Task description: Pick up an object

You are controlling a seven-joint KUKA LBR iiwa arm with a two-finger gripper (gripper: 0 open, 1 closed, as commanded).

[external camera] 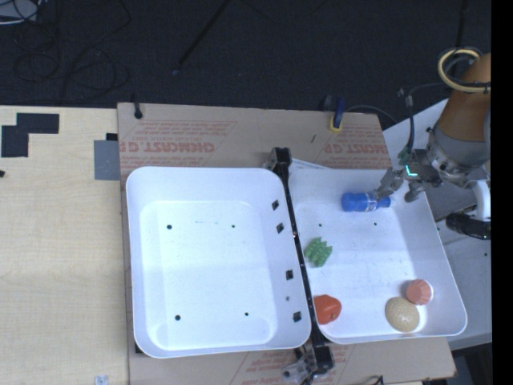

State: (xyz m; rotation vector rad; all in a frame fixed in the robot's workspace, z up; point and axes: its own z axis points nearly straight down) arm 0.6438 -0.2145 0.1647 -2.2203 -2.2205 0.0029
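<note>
Nearest the lens, at the near edge of the right bin (449,291), sit three items: a red-orange lump (326,308) against the divider side, a cream-coloured ball (402,314) and a pink ball (418,292) touching or almost touching each other in the near corner, all well apart from the end effector (401,187) and closer to the camera than it. End effector hangs over the far right part of the same bin, on the grey arm (461,127) with its orange band. Fingers stand spread, one on each side of a gap; nothing sits between them. Blue cylinder (362,202) lies on its side on the bin floor, just beside the end effector on its left, the nearer finger at or almost at the cylinder's end; contact cannot be judged. Green ridged piece (318,252) rests farther left and nearer the camera, close to the divider. Left bin (140,215) sits beyond that, on the table (56,247).
</note>
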